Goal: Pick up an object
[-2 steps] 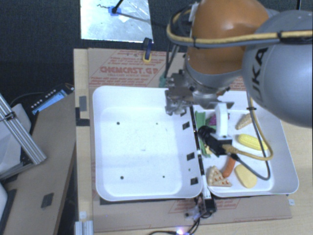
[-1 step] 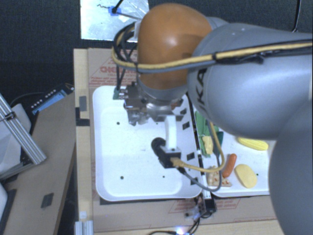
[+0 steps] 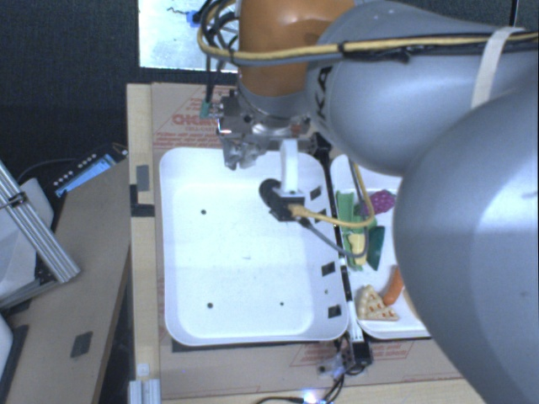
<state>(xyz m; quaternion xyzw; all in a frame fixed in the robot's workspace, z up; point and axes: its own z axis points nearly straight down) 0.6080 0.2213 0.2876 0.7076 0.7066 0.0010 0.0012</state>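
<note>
My gripper (image 3: 239, 152) hangs over the far edge of the left white bin (image 3: 227, 263), pointing down from the orange-banded wrist. Nothing shows under or against it. The objects lie in the right bin (image 3: 396, 330), partly hidden by the grey arm: a long green piece (image 3: 344, 206), a purple bunch of grapes (image 3: 383, 200), a yellow corn cob (image 3: 357, 244), an orange carrot (image 3: 393, 288) and a tan waffle-like wedge (image 3: 376, 306). The gripper is well to the left of all of them.
The arm's large grey body covers most of the right bin and the right of the view. A cardboard sheet (image 3: 181, 116) lies under both bins. A metal frame (image 3: 34, 234) stands on the bench at the far left.
</note>
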